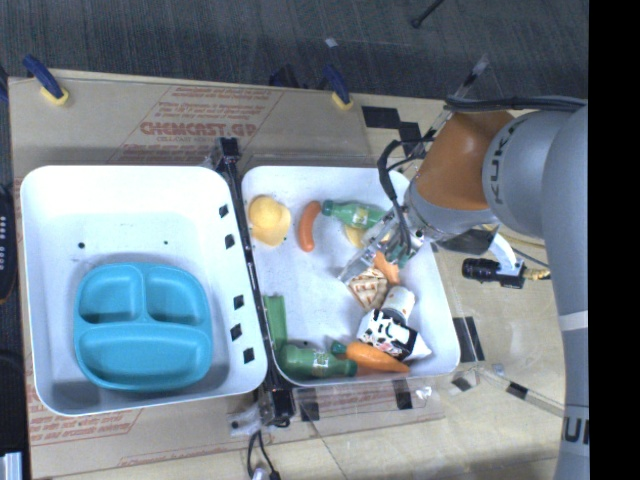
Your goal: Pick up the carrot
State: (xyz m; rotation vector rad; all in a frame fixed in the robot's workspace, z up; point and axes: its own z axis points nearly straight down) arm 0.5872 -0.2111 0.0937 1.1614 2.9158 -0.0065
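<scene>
Gripper [383, 251] sits low over the middle of the right bin [330, 180]; finger state cannot be told from this view. A small orange piece lies right at its tip, identity unclear. Carrot [376, 358] lies along the bin's near wall, beside a green bottle [315, 361], below the cow-patterned carton [388, 332]. Left bin [60, 193] holds a blue divided tray [145, 326].

We count two white bins [40, 268], one blue divided tray [145, 328], and two green bottles [315, 361]. We also see one yellow lemon [268, 218], one red sausage-shaped piece [308, 226], and one cow-patterned carton [388, 331]. Orange carrot-like pieces number two [378, 358].
</scene>
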